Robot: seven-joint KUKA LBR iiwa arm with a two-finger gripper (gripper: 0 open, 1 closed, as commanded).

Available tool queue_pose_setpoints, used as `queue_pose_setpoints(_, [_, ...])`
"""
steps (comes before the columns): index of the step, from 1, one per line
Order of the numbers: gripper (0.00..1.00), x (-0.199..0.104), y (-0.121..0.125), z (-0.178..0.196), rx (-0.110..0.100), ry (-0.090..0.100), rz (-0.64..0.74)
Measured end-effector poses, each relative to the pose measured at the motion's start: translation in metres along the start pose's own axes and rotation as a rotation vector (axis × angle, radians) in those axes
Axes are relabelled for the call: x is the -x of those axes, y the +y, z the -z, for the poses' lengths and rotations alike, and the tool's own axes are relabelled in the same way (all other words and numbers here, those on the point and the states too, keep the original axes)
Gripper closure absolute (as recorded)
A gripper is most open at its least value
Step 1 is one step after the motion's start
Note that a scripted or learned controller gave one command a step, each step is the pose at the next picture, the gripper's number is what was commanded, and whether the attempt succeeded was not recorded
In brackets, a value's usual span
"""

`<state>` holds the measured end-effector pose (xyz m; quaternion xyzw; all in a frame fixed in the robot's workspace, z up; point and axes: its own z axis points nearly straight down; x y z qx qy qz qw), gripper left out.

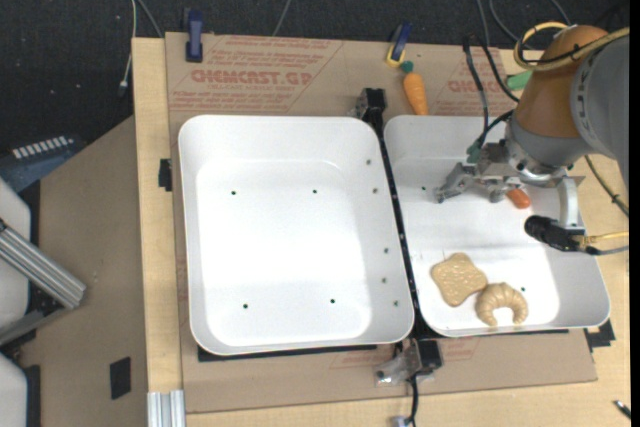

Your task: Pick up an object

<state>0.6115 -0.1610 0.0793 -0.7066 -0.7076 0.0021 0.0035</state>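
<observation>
The arm (575, 85) comes in from the upper right of the frame and bends down over the right bin (440, 140), so that the gripper (470, 183) hangs low above the upper half of that bin, in the right centre of the picture. This placing makes sense for the task, because all the loose things are on that side: a flat tan biscuit (458, 278) and a pale croissant (503, 303) lie just beside each other in the lower part of the right bin, and a small orange piece (518, 198) shows right next to the metal of the wrist. The left bin (200, 215) fills the middle of the frame. A toy carrot (414, 92) rests outside the bins on the cardboard at the upper centre, probably out of the intended work zone. Whether the gripper is open or closed I cannot tell, because the grey metal parts merge together at this slant, and I see nothing clearly between them. The orange piece is partly covered by the wrist, so its shape and whether it is touched or only near is hard to judge. The arm is cut off by the right border of the frame, and its body hides part of the far bin wall and some cables (482, 90) behind it.
</observation>
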Motion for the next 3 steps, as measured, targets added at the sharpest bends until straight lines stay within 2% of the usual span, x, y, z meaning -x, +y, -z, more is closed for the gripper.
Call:
queue_pose_setpoints(1, [0.0, -0.006, -0.065, 0.005, 0.006, -0.002, -0.002])
queue_pose_setpoints(2, [0.0, -0.032, -0.121, 0.004, 0.006, -0.001, -0.001])
queue_pose_setpoints(3, [0.0, -0.005, -0.132, 0.077, 0.014, -0.004, -0.003])
